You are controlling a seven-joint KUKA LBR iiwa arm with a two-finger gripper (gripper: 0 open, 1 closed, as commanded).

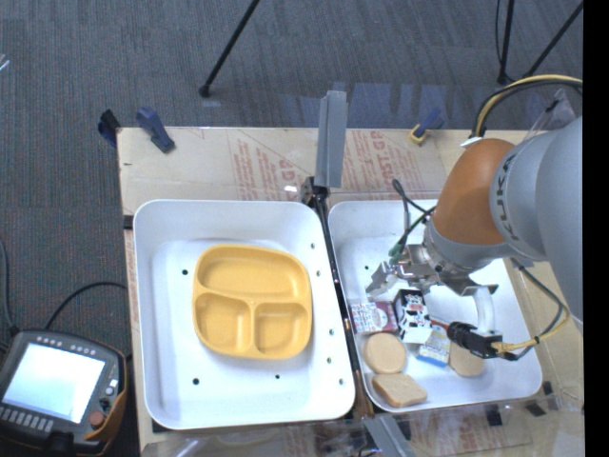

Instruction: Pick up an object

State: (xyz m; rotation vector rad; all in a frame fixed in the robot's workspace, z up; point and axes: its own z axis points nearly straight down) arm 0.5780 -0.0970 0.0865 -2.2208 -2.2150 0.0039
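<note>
- Gripper (411,312): low in the right bin (376,212), among the clutter; can't tell if open or closed, or if anything is in it.
- Candidates: packet (363,316) just left of it, cookie (385,353) just below-left, bread (400,389) further below. All lie on the bin floor.
- Progress: at the grasp stage, I'd say; secure hold + lift still to do.

Single fixed camera sat above the bench (238,165), looking down at a slant from moderate height. It took in the left bin (157,312) and right bin (357,222) whole; the arm (519,208) entered from frame right.
</note>
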